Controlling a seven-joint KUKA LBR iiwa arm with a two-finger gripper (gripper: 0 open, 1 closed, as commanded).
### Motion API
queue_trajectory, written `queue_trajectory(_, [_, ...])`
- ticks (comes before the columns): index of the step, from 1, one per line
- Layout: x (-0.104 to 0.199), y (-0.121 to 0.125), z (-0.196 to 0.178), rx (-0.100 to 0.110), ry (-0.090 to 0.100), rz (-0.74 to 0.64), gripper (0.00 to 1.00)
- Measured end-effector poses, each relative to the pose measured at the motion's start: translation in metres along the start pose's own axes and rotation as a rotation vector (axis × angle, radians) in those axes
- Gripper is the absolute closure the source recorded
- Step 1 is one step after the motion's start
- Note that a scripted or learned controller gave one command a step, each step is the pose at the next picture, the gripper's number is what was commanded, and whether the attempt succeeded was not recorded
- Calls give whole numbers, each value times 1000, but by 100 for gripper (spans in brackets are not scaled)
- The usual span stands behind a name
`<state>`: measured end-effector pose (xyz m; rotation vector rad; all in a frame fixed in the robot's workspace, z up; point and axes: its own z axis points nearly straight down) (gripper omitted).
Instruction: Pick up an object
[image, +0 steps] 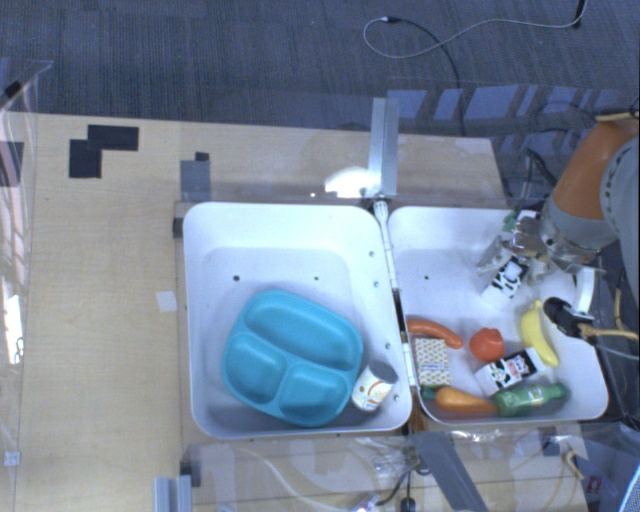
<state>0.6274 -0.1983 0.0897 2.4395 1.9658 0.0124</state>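
A pale wooden surface (110, 330) sits in front of dark grey carpet, where a thin cable (440, 40) loops across the floor. Two black marks (100, 148) lie near the surface's far left corner. Two shallow white bins stand side by side on it, parted by a metal rail (384, 150).

The left bin (250, 240) holds a blue divided plate (292, 356) low in its middle, and a small white cup (372, 391) lies just beside the plate's right edge, near the bin's front right corner.

The right bin (440, 250) carries a cluster along its front half: an orange sausage (434, 331), a checked packet (432, 361) just below it, a carrot (464, 401) at the front rim, a red tomato (487, 343), a small white carton (510, 371) with black patches, a green bottle (530, 399) lying on its side, and a banana (538, 334) toward the right wall.

The arm (600, 180), grey with an orange band, reaches in from the right over the far right part of that bin. Its gripper (518, 252) points down at a second white carton (507, 278) with black marks, which lies tilted just under the tips. Whether the gripper has closed on this carton or only hovers at it cannot be told from here.
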Motion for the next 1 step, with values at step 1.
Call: queue_trajectory(1, [1, 2, -13, -6, -2, -7, 100])
